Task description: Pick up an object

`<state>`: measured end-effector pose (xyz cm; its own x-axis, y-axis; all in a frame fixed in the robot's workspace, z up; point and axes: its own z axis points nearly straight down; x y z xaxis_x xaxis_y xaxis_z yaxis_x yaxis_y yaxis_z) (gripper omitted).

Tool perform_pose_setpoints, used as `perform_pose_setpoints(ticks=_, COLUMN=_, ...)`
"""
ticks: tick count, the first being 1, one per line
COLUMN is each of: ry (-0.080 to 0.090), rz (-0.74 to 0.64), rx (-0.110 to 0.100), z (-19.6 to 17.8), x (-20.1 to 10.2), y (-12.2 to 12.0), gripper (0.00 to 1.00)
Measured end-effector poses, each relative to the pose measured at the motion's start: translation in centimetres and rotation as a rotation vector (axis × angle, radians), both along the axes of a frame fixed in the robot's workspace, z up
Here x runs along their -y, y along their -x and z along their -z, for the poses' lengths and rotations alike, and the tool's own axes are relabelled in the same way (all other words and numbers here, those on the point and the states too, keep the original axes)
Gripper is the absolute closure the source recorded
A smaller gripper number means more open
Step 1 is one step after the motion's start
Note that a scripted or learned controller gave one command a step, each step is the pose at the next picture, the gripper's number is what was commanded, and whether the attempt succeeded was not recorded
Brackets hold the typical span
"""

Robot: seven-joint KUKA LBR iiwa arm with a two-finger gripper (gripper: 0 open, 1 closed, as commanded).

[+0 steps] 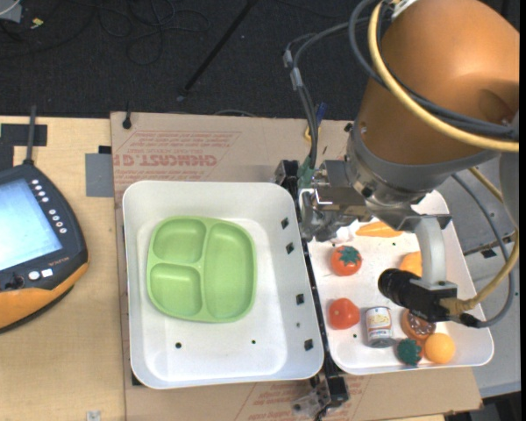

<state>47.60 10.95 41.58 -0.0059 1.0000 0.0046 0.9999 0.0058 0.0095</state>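
The right bin (479, 347) holds several small objects: a red tomato-like toy with a green top (345, 260), a second red toy (342, 312), a small can (379, 325), an orange ball (439, 347), a dark green piece (408, 351) and an orange carrot-like piece (379, 230). My gripper (320, 215) hangs low at the far left corner of this bin, just up and left of the upper red toy. The big orange and grey arm body covers the back of the bin. Nothing is visibly held.
The left bin (138, 235) holds a green divided plate (202, 267). A black fixture with cables (416, 293) sits over the right bin near a brown round object (417, 324). A teach pendant (26, 239) lies on the bench at the far left.
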Motion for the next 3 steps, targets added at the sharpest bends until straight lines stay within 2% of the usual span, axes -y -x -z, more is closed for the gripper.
perform_pose_setpoints(ticks=1, ry=0.006, rz=0.009, rx=-0.013, z=0.8, x=4.6, y=0.0, gripper=1.00)
perform_pose_setpoints(ticks=2, ry=0.005, rz=-0.009, rx=-0.021, z=9.7, x=-11.6, y=-1.6, gripper=1.00)
perform_pose_setpoints(ticks=3, ry=-0.003, rz=0.001, rx=0.003, z=-8.4, x=-12.8, y=0.0, gripper=1.00)
